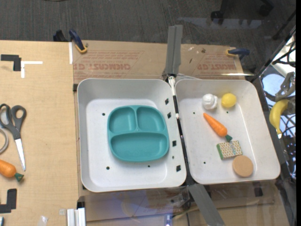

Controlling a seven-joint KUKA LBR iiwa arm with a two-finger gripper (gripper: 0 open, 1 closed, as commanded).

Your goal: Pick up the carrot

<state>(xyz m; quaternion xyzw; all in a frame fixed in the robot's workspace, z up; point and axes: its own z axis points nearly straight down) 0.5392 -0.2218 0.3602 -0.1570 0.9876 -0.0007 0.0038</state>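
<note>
My gripper: I cannot tell its state from this view; it would have to come in from the right of the frame.
Carrot (215, 125): a toy carrot lies flat on the floor of the right bin (263, 126), about mid-bin. Its orange tip points to the upper left and its green stub to the lower right.
How I expect it to handle: it looks like light, stiff plastic with a smooth, tapered skin, so I judge it could squirt out of a pinch near the thin tip.
Where I would take hold: across the thick half, just above the green stub, with my closing line square to its long axis.
Nearest neighbour: a patterned green block (229, 149) sits just beside the stub end. I would stay on the orange side so as not to nudge it.
Further out: a white ball (209, 101) and a yellow ball (228, 100) lie near the tip, and a tan disc (243, 166) sits in the lower right corner.
Left bin (89, 126): holds a teal divided plate (138, 133), well apart from my target.
Bench, left edge of frame: scissors (14, 126) and a second carrot (7, 168) lie outside both bins. I judge the carrot in the bin to be the reachable one.
</note>
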